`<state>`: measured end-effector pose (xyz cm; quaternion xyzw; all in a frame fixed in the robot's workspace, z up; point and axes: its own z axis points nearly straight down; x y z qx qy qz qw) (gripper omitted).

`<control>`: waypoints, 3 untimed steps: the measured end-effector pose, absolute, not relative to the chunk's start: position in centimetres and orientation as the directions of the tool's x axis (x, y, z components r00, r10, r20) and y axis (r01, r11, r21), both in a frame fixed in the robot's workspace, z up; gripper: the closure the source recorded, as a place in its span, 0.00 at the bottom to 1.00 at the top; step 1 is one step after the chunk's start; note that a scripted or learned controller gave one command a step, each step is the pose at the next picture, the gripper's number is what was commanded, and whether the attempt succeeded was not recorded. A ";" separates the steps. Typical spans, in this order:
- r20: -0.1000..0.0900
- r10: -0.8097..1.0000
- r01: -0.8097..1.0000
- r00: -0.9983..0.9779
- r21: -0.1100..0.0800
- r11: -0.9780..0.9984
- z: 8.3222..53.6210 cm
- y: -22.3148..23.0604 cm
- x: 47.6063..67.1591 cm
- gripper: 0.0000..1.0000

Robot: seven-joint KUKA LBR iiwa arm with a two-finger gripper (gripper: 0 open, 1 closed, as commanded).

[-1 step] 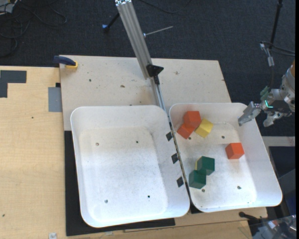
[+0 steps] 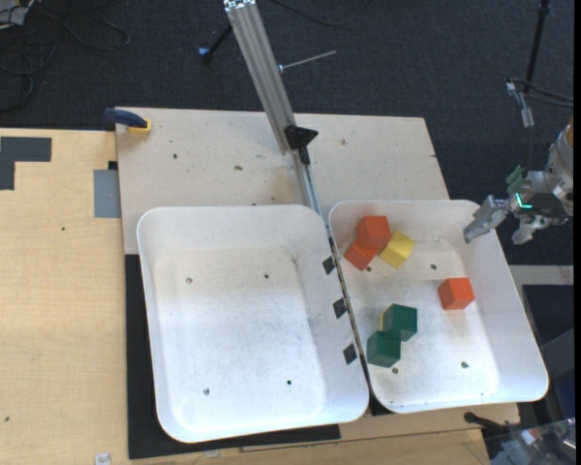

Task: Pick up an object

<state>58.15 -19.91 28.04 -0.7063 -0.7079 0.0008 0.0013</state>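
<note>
The bench (image 2: 223, 153) carries two white bins: the left bin (image 2: 165, 250) sits well away from the gripper (image 2: 508, 219), on its far left side, while the right bin (image 2: 523, 337) has its upper right rim just below and beside the tool. The gripper hangs at that rim with nothing between its fingers, which look spread apart, one tip over the rim and the other outside it. Every candidate lies to the tool's left and lower: two green blocks (image 2: 392, 332) touching each other, farthest off; two orange blocks (image 2: 368, 238) stacked or leaning together, with a yellow block (image 2: 398, 250) pressed against them; and a lone orange-red block (image 2: 455, 293), the nearest and the only one standing free. The risks seem to follow from that layout. A descent from here would likely strike the bin's rim or wall, since the tool has not cleared it. A grab at either cluster could wedge a finger between neighbours and shove them apart instead of closing on one. Even the lone block could skid on the smooth floor if a finger lands on top
</note>
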 end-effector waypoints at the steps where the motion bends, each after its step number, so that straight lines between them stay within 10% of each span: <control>1: 0.003 1.000 1.000 0.000 -0.009 0.000 21.6 -20.0 58.4 0.00; 3: 0.000 1.000 1.000 0.000 0.000 0.000 11.3 -19.3 58.7 0.00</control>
